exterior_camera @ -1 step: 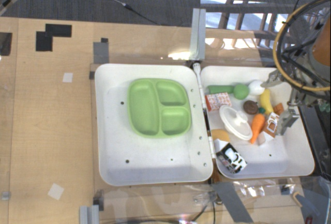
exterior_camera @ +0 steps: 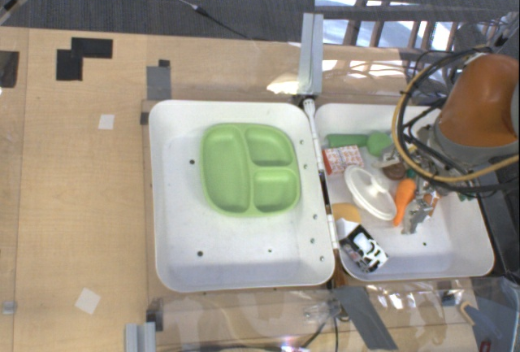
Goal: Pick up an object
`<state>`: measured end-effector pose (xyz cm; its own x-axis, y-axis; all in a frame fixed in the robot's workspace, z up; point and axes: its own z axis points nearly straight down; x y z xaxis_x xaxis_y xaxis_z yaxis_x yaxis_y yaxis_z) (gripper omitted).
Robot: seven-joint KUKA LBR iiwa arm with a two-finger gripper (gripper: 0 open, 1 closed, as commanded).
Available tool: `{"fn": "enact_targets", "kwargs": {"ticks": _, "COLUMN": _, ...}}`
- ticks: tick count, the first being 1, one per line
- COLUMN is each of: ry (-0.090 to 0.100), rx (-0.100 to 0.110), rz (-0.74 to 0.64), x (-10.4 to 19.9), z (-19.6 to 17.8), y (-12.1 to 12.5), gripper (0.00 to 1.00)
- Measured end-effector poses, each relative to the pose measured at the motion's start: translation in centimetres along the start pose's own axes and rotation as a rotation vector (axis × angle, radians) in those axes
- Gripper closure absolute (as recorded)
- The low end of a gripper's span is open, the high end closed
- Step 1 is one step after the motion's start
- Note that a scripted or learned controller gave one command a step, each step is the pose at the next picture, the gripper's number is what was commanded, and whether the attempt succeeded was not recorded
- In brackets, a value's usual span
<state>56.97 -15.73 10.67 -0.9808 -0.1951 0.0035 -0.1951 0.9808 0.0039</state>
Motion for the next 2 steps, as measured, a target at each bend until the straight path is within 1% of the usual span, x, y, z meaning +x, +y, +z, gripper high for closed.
{"fn": "enact_targets", "kwargs": {"ticks": 1, "ry": -0.011, "rx": 0.005, "rz": 0.052, "x": 3.0, "z": 2.2, "y": -2.1, "gripper": 0.00}}
{"fn": "enact_targets", "kwargs": {"ticks": 2, "ry": -0.032, "rx": 0.011, "rz": 0.047, "x": 2.2, "z": 0.7, "y": -2.0, "gripper": 1.00}}
